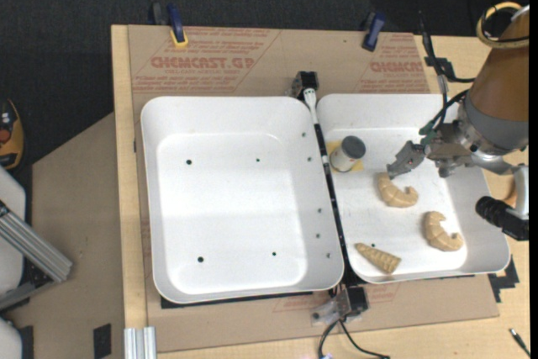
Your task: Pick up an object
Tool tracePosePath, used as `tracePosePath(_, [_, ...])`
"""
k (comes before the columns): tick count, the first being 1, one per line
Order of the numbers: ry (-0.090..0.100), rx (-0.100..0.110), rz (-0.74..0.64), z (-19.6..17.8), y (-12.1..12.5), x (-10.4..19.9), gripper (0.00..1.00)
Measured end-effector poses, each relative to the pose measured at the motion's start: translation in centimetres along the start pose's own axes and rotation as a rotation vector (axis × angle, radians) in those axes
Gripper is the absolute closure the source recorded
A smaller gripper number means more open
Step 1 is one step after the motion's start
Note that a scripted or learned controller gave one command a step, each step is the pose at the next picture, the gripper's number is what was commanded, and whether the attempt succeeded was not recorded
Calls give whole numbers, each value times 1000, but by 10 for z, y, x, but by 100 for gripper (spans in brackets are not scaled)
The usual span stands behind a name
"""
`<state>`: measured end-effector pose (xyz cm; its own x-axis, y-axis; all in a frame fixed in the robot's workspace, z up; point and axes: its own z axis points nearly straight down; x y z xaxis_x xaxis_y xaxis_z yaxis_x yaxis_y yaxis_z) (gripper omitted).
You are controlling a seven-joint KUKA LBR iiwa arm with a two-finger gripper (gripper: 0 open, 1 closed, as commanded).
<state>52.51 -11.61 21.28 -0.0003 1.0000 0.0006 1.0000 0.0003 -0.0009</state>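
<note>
**Claw hangs spread above the right bin, nothing between its fingers**

The grey arm [496, 109] with its orange band reaches in from the right and stops over the right bin [382, 109]. Its claw [424, 160] sits above the bin's upper middle, the two dark fingers splayed apart: one finger [403, 162] points down and left toward the bin floor, the other lies nearer the wrist. No object sits between them.

Four objects lie in the right bin. A small grey-topped cylinder with a yellowish side [346, 154] rests close to the bin's left wall, to the left of the claw. A curled tan pastry-like piece [397, 192] lies just below the left fingertip, near it but, as far as the slanted view lets one judge, not touched by it. A second curled tan piece [442, 231] lies lower and to the right, near the bin's right side. A tan cone-shaped piece [377, 257] lies near the front edge, tilted with its tip pointing up and left.

The left bin [168, 118] stands beside the right one, their walls touching along the middle. Both rest on a brown board [210, 55] on the worktop, with blue clamps [176, 19] at its far edge.
</note>
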Motion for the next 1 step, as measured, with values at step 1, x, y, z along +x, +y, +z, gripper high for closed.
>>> tracePosePath(1, [-6,-9,-2,131,12,18,0])
